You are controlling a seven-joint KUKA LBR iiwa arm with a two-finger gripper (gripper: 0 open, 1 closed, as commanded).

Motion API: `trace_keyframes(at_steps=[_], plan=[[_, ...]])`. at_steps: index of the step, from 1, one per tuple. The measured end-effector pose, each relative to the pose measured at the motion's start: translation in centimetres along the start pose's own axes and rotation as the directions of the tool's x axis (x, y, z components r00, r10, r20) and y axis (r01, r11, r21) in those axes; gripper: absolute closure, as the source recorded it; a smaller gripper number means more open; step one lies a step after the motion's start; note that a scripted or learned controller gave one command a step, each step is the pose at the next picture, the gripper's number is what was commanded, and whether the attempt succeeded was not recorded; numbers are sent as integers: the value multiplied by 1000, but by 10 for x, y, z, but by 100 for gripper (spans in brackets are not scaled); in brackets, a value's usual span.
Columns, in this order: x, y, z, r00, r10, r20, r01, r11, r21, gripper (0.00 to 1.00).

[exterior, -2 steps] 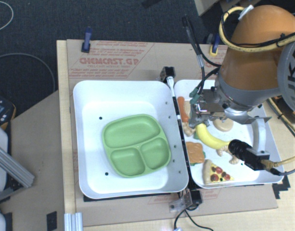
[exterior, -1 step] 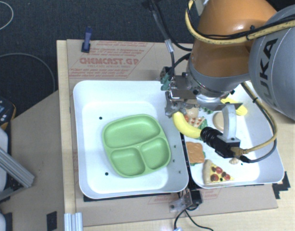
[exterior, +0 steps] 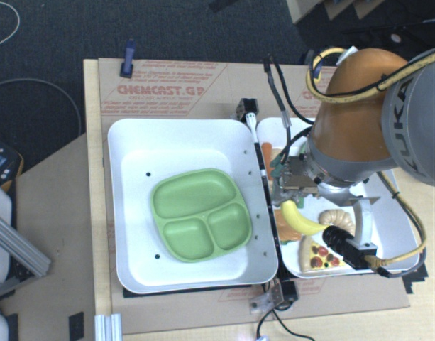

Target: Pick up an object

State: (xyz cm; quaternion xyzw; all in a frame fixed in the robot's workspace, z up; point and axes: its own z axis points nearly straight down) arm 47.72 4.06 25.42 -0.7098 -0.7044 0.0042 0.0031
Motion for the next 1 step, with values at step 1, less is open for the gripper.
trace_keyframes(at_steps=[1], plan=[[70,22,4,1000,-15,-4,15,1000,-12,100]])
